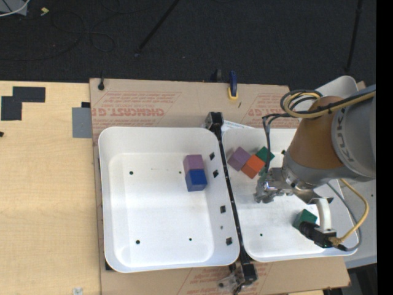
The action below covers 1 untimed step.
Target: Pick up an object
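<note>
In the right bin (270, 244) a purple block (238, 158), an orange block (252, 165) and a green block (264, 156) lie clustered near the far left corner. Another green block (305, 217) lies toward the bin's right side. The left bin (123, 226) holds a light purple block (193, 163) touching a blue block (196, 179). My gripper (266, 192) hangs over the right bin, just in front of the orange block, below the arm's orange band (316, 137). I see nothing between its tips.
A black divider (224, 189) runs between the two bins. A black cable with a yellow wire (334, 241) trails over the right bin's near right corner. Cardboard (159, 103) lies under the bins.
</note>
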### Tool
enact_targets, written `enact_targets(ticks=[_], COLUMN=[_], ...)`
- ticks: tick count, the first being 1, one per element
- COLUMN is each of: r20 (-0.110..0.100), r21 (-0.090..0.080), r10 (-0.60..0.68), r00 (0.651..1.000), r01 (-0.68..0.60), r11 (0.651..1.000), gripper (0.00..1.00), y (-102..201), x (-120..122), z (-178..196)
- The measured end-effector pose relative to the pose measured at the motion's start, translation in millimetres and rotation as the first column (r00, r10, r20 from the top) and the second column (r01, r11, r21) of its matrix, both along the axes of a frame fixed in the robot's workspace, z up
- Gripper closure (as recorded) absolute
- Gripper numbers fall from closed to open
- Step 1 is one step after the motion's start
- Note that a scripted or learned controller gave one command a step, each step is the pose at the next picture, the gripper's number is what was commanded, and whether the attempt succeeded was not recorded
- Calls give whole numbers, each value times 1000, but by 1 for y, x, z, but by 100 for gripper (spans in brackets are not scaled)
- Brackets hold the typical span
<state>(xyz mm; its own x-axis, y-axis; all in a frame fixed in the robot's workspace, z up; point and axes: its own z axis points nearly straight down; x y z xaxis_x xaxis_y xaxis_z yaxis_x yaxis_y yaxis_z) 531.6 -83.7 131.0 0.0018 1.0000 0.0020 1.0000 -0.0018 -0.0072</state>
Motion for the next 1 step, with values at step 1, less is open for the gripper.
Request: enact_targets(ticks=[1], r20=[4], r21=[-2], r10=[0], r00=[1000], r01=[0], r11=[1000], gripper=[100], y=[-3], x=[-10], z=[-45])
